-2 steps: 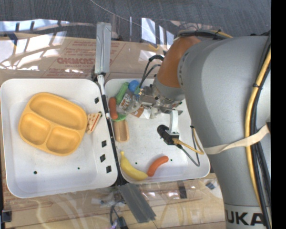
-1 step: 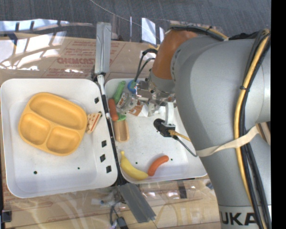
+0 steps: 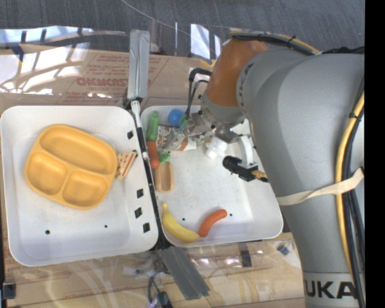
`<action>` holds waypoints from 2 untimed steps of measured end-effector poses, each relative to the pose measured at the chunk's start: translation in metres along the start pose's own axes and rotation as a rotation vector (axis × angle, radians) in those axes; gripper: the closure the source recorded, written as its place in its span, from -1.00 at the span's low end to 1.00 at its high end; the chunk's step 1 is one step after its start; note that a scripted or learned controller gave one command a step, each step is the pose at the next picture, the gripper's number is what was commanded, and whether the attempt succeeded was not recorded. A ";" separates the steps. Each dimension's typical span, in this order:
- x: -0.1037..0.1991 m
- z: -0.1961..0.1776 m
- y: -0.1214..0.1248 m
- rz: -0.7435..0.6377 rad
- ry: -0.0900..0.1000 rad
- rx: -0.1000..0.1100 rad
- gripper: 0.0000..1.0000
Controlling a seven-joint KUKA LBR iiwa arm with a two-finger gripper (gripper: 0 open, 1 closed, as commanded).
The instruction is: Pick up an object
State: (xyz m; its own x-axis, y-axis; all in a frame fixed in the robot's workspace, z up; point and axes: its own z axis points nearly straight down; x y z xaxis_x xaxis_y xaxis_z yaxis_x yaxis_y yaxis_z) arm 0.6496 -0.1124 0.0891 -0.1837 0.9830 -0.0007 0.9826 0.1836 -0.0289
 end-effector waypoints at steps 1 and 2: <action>0.000 0.000 0.000 -0.001 0.000 0.000 -1.00; 0.003 -0.002 0.002 -0.040 -0.005 -0.003 -1.00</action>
State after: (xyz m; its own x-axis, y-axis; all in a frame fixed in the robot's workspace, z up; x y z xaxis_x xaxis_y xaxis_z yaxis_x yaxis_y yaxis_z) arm 0.6506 -0.1090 0.0908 -0.2232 0.9748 -0.0050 0.9745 0.2230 -0.0255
